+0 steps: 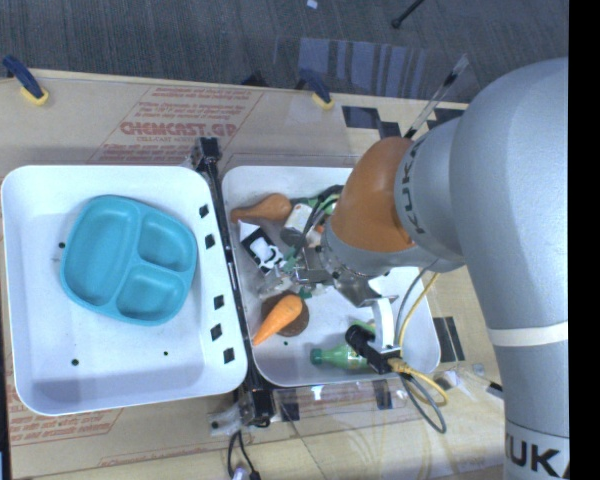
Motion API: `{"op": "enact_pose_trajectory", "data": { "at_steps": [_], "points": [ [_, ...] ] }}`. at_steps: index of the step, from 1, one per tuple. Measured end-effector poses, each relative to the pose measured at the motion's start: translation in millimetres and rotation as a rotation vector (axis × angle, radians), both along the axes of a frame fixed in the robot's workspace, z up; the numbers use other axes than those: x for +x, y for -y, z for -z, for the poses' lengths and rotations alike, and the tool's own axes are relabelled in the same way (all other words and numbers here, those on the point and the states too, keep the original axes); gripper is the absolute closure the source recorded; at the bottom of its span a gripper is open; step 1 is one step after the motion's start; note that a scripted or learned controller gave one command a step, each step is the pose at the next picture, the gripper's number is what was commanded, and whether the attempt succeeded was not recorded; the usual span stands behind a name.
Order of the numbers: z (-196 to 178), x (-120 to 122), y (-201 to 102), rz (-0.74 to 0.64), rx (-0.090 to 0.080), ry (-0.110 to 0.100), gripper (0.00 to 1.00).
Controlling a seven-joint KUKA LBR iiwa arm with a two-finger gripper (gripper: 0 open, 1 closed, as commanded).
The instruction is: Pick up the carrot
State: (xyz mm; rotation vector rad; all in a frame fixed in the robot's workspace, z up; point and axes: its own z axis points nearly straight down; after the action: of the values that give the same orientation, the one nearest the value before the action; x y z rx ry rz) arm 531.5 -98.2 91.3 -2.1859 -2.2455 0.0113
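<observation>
Reaching in from the right, a grey arm with an orange band (375, 203) is seen over the right-hand white bin (420, 343) of two that sit side by side on the table (170, 118). The gripper (305, 268) is lowered among the clutter, just above and beside the carrot (280, 318). The carrot lies on the bin floor near the left wall, its narrow tip pointing down-left. The approach step is judged to be in hand; no lift is under way. Whether the gripper is spread or closed cannot be told, as it is masked by the wrist, and nothing is seen gripped in it. The carrot appears to lie free. A small shift toward the carrot and a descent around its thicker end are judged to be needed next. A green bottle (342, 356) lies near the front wall. A blue divided plate (130, 258) rests in the left bin (40, 368).
</observation>
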Motion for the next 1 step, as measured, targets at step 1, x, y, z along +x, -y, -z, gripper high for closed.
{"op": "enact_pose_trajectory", "data": {
  "at_steps": [1],
  "points": [
    [-10.8, 0.5, 0.5, -0.013, -0.002, -0.003, 1.0]
  ]
}}
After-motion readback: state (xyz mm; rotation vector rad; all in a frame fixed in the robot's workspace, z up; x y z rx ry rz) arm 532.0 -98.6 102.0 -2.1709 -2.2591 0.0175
